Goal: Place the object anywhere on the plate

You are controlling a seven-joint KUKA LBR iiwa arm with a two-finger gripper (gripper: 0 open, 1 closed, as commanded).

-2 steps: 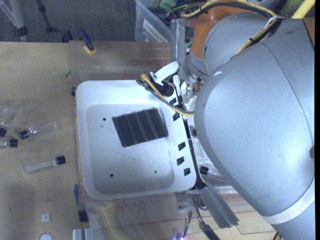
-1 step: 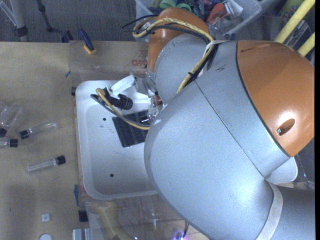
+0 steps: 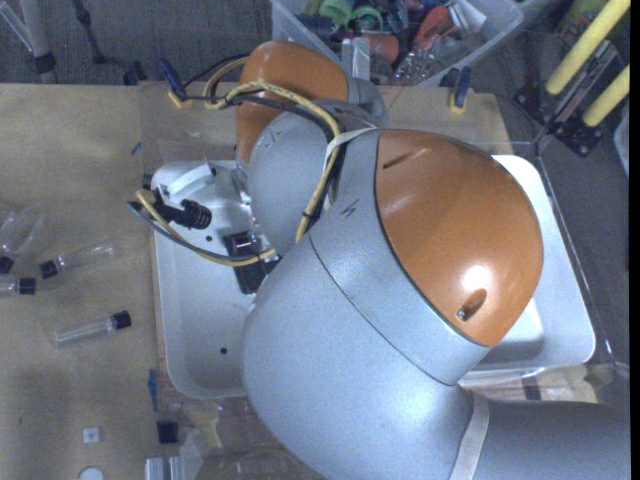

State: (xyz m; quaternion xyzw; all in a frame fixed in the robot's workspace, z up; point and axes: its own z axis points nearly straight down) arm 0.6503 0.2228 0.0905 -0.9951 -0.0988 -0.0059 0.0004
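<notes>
The arm (image 3: pixel 400 298) dominates the camera view: its grey housing and large orange cap cover the middle of the bench and most of both bins. A second orange joint cap (image 3: pixel 290 68) sits higher up, with yellow and black cables (image 3: pixel 290 108) looped across it and running down toward the wrist.

The left bin (image 3: pixel 185 348) shows only its near-left floor and wall; the right bin (image 3: pixel 565 268) shows only a strip of its far-right rim. The wrist assembly (image 3: pixel 195 208), white with black fittings, hangs over the upper-left corner of the left bin. Whether the gripper is spread or pressed together cannot be told, since the arm body and cables block it.

The object and the plate cannot be located; the arm hides the bin interiors where they would lie, so their relation to the end effector cannot be stated.

On the wooden bench (image 3: pixel 70 148) to the left lie several small clear vials with black caps (image 3: pixel 90 325). A clear tub of mixed coloured items (image 3: pixel 395 13) stands beyond the bins, and yellow foam tubes (image 3: pixel 600 38) lean at upper right.
</notes>
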